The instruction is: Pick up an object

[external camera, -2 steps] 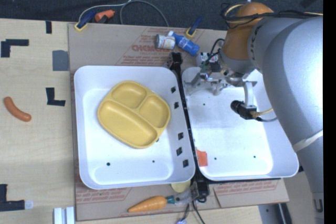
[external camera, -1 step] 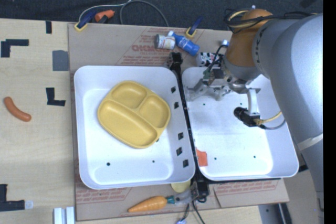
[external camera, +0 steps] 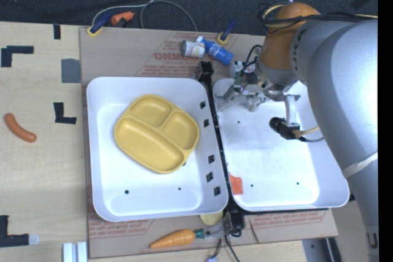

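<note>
We take the yellow moulded plastic plate with three compartments (external camera: 158,132) as the only pickable object inside the bins; it lies flat in the left shallow white bin (external camera: 101,193), slightly toward the far half, its long axis running from far-left to near-right

The two-finger gripper (external camera: 245,95) sits over the far-left corner of the right shallow white bin (external camera: 331,196), just beside the dividing wall between the bins. So the plate lies to the left of the gripper and somewhat nearer, across that wall, well apart

Gripper state: we cannot tell, the tool is small and cluttered by black cabling

Arm pose: the grey arm with its orange band (external camera: 279,40) reaches in from the right and bends down steeply, with the wrist over the far end of the right bin

Judgement: the next move needs a leftward translation over the wall before descent
</note>
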Motion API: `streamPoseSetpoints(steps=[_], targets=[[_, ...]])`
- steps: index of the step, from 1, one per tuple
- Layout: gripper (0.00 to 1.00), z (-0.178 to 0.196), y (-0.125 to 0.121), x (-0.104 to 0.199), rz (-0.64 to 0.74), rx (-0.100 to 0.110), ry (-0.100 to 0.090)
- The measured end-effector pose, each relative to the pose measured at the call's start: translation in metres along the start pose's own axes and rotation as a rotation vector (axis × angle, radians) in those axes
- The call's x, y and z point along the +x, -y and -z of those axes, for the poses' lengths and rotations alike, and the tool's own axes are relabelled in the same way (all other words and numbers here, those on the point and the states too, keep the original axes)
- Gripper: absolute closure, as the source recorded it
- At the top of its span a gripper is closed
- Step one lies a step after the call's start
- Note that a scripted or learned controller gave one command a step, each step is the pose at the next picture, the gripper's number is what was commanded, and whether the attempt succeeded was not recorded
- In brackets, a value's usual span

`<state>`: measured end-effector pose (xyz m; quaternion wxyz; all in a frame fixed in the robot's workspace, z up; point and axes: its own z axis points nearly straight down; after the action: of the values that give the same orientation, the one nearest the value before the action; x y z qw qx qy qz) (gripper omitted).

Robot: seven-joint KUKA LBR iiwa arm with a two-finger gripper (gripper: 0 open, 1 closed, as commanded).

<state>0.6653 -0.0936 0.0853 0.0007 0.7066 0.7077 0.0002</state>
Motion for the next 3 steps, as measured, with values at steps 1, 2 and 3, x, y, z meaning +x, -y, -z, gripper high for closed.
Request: streamPoseSetpoints(steps=[1, 2, 3], targets=[[0.0, 0.001, 0.024, -0.001, -0.001, -0.002, 0.002], [0.0, 0.0, -0.004, -0.005, 0.002, 0.0, -0.001], [0.0, 0.001, 0.004, -0.01, 0.001, -0.002, 0.001]])
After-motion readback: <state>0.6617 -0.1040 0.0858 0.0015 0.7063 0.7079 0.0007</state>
